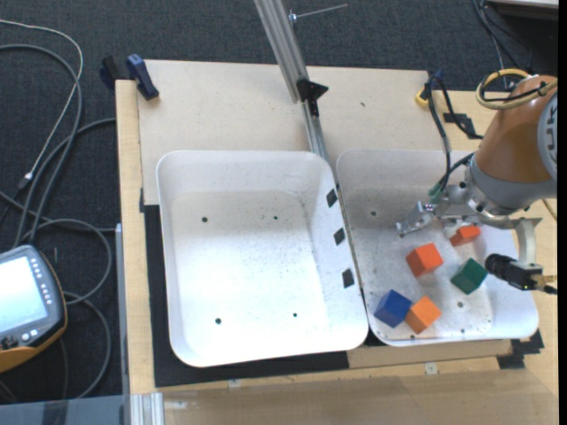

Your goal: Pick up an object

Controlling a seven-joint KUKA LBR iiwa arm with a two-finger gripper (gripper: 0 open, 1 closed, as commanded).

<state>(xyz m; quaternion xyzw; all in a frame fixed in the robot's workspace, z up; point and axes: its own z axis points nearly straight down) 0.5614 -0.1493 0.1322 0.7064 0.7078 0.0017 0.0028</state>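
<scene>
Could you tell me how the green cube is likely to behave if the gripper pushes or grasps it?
The green cube looks rigid and flat-faced, so it would probably slide, not roll. It seems small and likely light. It lies skewed in the right bin, so fingers might twist it.

Well to the left of the gripper [446,222] lies a white bin [168,171] on the pale bench [221,104]. Three black clips [338,235] sit on its near wall, just beside the gripper's left. A metal pole [279,34] slants away behind it. Far left are a blue clamp [142,75], grey cables [53,140] and what may be a handheld control screen [22,299].
</scene>
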